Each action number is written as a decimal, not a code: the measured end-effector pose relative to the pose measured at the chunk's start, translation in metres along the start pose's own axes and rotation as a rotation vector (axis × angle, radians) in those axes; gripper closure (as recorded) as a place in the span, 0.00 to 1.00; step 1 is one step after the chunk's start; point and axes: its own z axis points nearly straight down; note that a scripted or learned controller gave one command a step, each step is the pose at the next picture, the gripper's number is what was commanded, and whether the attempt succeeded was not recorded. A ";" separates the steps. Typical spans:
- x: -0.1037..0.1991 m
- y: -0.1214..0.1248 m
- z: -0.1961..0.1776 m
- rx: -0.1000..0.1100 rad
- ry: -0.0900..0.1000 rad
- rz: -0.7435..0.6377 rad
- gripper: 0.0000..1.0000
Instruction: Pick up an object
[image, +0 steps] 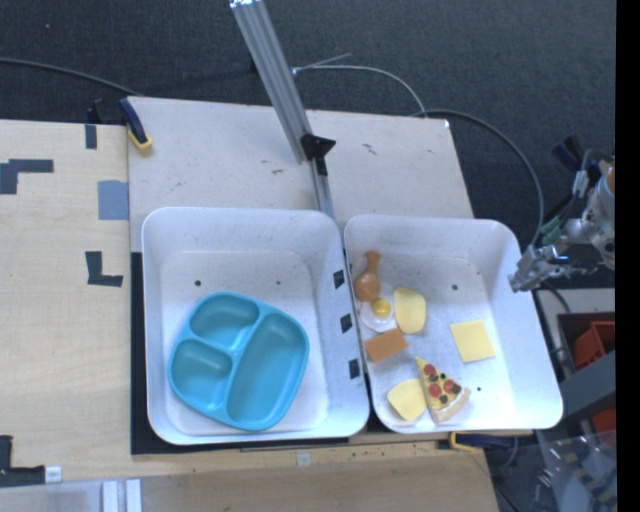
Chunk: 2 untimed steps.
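Toy food (415, 355), seemingly unlabelled, right bin (520, 330).

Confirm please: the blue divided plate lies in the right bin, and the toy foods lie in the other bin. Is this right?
Not quite. The camera view shows the blue divided plate in the left bin; the toy foods, such as the pizza slice, lie in the right bin.
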 end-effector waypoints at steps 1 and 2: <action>0.042 0.010 0.091 0.010 0.005 -0.007 1.00; 0.101 0.051 0.048 -0.004 0.004 -0.012 1.00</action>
